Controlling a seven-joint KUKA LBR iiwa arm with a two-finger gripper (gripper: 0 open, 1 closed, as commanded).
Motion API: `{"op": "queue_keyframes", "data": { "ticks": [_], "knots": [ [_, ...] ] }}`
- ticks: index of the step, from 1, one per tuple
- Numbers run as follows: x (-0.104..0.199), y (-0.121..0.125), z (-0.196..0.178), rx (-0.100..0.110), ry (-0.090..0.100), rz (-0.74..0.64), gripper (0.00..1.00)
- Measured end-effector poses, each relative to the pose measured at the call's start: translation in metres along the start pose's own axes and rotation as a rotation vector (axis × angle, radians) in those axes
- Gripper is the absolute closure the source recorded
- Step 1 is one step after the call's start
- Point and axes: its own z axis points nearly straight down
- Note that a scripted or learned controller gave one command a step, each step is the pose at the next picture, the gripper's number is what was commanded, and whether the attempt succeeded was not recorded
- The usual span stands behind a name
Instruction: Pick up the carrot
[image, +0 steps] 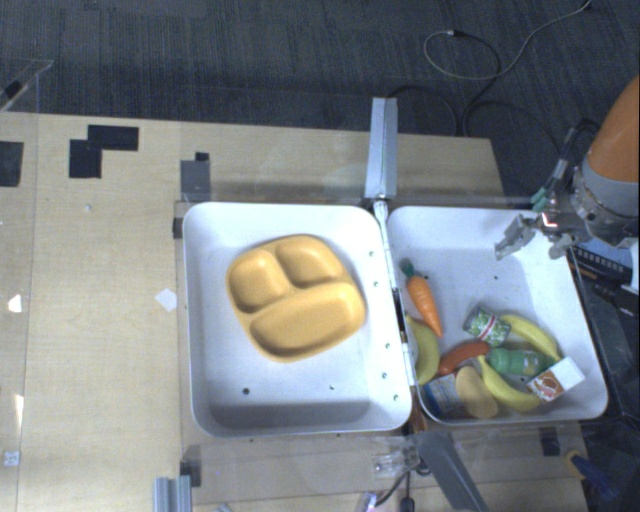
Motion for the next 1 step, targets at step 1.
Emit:
{"op": "queue_keyframes", "data": {
  "ticks": [1],
  "knots": [
    [0.0205,-0.0332,0.1127,-0.003,0.0,-0.136,0.0]
  ]
}}
